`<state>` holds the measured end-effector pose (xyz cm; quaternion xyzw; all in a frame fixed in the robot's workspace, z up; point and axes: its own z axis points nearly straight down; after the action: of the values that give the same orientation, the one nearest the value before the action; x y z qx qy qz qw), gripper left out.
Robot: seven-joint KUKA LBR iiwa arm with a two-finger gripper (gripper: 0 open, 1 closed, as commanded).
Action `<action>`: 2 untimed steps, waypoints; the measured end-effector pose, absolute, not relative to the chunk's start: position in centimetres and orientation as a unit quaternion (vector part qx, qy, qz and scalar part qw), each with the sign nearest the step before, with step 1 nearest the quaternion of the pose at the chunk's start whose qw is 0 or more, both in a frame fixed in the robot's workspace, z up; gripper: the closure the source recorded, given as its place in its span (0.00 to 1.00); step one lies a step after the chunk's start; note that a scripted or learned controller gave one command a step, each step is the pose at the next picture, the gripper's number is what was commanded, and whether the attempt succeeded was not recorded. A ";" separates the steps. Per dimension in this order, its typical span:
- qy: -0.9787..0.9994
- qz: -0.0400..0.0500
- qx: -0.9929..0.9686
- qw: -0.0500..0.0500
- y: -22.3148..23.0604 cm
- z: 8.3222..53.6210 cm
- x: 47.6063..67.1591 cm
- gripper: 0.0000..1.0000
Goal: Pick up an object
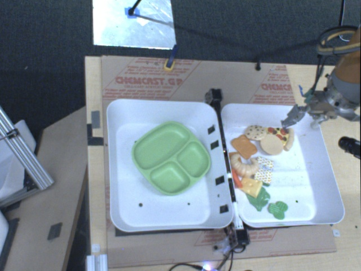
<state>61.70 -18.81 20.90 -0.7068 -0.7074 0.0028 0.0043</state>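
Note:
The right bin (316, 168) holds a pile of toy food along its left side. In it are a chocolate-chip cookie (255, 132), a pizza slice (281, 134), a round beige bun (271, 146), an orange toast slice (243, 146), a shrimp-like piece (246, 164), patterned crackers (264, 172), a yellow cheese wedge (252, 188) and green pieces (277, 209). My gripper (302, 120) hangs over the bin's far right part, just right of the pizza slice. Its fingers are spread open with nothing between them.
The left bin (121, 151) holds a green three-compartment plate (171, 157). A black divider (223, 157) runs between the bins. The arm's wrist (344, 89) enters from the right. A shiny metal sheet (134, 17) lies beyond the bench.

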 end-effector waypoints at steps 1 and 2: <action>-0.708 -0.001 -0.706 -0.001 -18.8 21.6 62.0 0.00; -0.709 0.000 -0.705 0.000 -18.9 16.6 63.0 0.00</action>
<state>63.03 -18.94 16.61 -0.7049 -0.7093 0.0002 -0.0001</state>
